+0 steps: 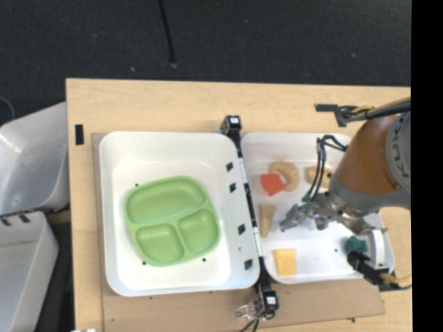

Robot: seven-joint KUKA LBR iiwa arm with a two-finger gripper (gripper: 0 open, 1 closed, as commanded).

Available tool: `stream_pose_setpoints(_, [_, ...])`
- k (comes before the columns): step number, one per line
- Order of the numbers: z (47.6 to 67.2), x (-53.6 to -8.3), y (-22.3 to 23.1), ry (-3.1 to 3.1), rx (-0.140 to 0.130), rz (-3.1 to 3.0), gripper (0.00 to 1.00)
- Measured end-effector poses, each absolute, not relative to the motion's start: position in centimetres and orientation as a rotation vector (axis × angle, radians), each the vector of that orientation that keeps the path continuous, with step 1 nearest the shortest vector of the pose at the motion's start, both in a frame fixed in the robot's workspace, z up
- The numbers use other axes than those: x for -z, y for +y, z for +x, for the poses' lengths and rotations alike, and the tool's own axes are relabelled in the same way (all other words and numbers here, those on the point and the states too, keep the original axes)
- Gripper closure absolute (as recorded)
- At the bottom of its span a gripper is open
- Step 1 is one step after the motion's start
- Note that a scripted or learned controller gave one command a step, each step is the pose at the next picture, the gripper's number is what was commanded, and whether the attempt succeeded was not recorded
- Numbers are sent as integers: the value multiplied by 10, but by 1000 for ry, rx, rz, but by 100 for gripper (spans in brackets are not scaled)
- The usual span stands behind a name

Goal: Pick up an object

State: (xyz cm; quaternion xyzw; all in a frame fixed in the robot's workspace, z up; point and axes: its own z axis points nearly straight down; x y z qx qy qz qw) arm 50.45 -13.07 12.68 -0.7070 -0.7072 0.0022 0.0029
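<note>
- Yellow was nearest you: a yellow block (285, 261) lay flat at the front of the right bin (311, 274), apart from the other pieces. It looked light and stiff, and you would likely have done best taking it across its two flat sides.
- Just above it, the gripper (291, 218) hung over the bin floor beside a pale cone (266, 219). You could not have told whether it was spread or closed, and nothing showed between its tips.
- Further back sat a red block (273, 183) touching a tan ring (286, 174), which looked awkward to separate cleanly.
- Across the divider, the left bin (111, 185) held a green divided tray (172, 219), broad and shallow, probably hard to pinch except at its rim.
</note>
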Motion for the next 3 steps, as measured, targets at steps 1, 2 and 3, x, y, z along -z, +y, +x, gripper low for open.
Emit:
stream_pose_setpoints(1, [504, -96, -132, -2217, -6, -2218, 0])
stream_pose_setpoints(2, [505, -106, -133, -2210, -5, -2225, 100])
stream_pose_setpoints(3, [501, -149, -131, -2220, 2, -2225, 100])
